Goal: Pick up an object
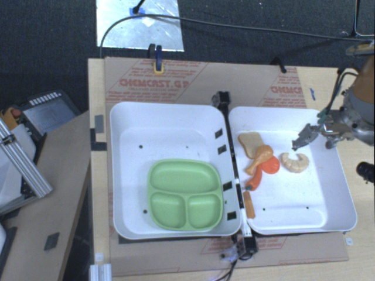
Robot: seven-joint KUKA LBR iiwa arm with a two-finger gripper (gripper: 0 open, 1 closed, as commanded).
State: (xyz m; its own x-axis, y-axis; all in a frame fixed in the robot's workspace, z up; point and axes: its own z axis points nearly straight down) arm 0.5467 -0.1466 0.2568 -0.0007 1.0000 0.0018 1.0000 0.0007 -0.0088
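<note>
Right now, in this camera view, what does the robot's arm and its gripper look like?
The arm enters from the right edge. Its wrist body is grey and rounded, with an orange band above it at the edge of the picture. A thin dark cable loops along its left side. The gripper is a small dark metal piece with narrow fingers, tapering toward the right white bin. No markings can be read.

A green divided tray [185, 194] lies in the left white bin [126, 157].

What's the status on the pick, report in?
Tool above right white bin, nothing visibly held. Pale curved shrimp-shaped toy just below it. Orange and red toy pieces lie beside, left.
</note>
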